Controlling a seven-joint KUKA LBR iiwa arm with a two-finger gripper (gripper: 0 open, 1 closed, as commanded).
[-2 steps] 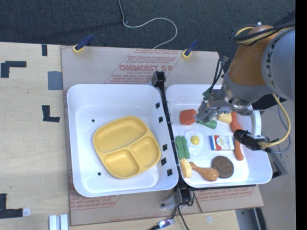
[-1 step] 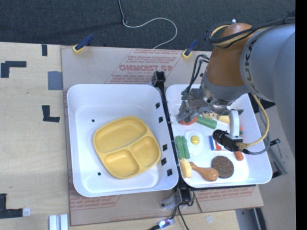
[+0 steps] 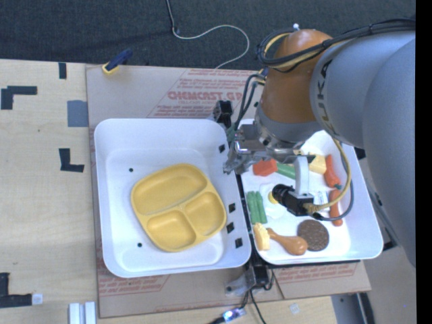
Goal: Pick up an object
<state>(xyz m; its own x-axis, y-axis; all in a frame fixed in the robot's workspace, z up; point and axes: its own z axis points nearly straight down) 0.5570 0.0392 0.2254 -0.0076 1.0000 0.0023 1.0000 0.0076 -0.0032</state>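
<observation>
The gripper (image 3: 250, 158) sits right of the frame's centre, low over the upper left corner of the right bin (image 3: 356, 243), close to the wall that this bin shares with its neighbour. The wrist and its fittings crowd the view there, so it cannot be told whether the gripper is apart or together, and nothing can be seen held in it. The nearest piece is a red-orange toy food piece (image 3: 264, 168), just to the lower right of the gripper, with a green piece (image 3: 286, 171) beside it. It may be touching the tool, but the view is too cluttered to be sure. Further out in the same bin lie a green pea pod (image 3: 256, 206) below the gripper, a small yellow corn piece (image 3: 260, 235) and a toy chicken drumstick (image 3: 286, 241) along the lower edge, a brown round patty (image 3: 314, 235) to their right, and a carrot (image 3: 332, 170) toward the right side. The left bin (image 3: 109, 147) holds a yellow divided plate (image 3: 178, 206), well apart from the gripper. The step in hand looks like the descent or the grasp itself on the red-orange piece. The next move would call for closing firmly on that piece and a straight lift, clear of the bin wall just beside it and of the green piece.
</observation>
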